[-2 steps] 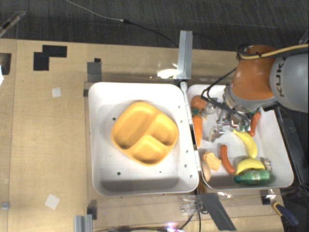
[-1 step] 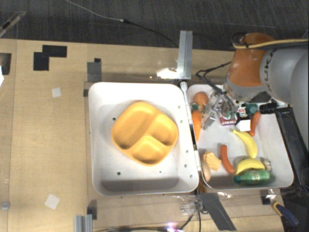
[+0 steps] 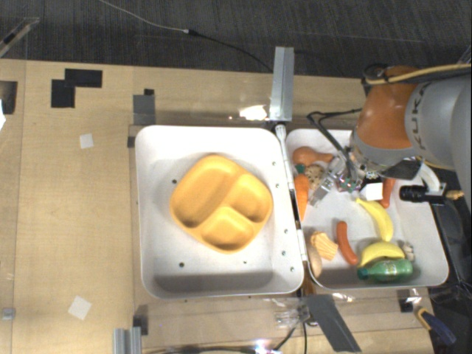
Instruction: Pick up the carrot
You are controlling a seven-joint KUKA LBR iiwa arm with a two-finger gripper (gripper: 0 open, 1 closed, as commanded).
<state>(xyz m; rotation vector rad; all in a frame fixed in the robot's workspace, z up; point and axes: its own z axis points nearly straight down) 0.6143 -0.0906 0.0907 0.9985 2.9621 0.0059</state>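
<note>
The carrot (image 3: 301, 192) is a slim orange piece lying along the left wall of the right bin (image 3: 435, 271), its length running toward the front. My gripper (image 3: 333, 181) hangs low over the upper left part of that bin, just right of the carrot and slightly behind it. The grey arm with its orange band (image 3: 383, 120) reaches in from the right above it. Nothing can be seen held in the gripper.
The right bin also holds a brown-orange rounded piece (image 3: 311, 155), two bananas (image 3: 380, 220), a green item (image 3: 387, 270), a red sausage (image 3: 346, 242) and a tan bread piece (image 3: 324, 245). A yellow divided plate (image 3: 221, 201) sits in the left bin (image 3: 158, 271).
</note>
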